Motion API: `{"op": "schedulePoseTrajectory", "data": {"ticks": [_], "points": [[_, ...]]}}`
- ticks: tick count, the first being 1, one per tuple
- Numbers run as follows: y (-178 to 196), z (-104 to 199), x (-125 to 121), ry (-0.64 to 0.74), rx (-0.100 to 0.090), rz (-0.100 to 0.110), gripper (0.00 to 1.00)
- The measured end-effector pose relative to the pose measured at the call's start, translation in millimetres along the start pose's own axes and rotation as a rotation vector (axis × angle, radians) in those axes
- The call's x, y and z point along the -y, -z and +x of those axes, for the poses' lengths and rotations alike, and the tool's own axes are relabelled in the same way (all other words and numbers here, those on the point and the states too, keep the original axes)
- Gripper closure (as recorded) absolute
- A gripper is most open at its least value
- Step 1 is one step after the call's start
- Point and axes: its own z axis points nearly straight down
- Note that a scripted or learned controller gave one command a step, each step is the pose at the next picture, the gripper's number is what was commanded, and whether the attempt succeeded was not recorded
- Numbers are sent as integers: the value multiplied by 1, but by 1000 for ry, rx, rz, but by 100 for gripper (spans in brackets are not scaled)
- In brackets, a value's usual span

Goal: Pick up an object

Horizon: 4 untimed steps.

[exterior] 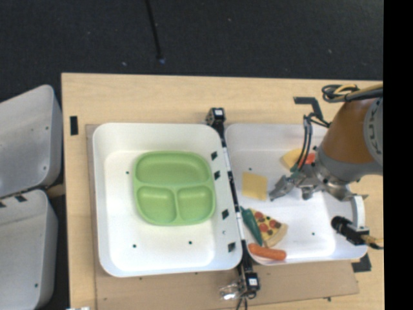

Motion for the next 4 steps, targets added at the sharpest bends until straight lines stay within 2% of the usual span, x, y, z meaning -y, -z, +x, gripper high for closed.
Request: {"op": "schedulePoseTrajectory", "data": {"ticks": [1,3,4], "points": [[14,-1,-2,-5,0,-8,100],[130,-4,-2,4,1,-11,100],[121,41,-15,7,-2,-4,100]]}}
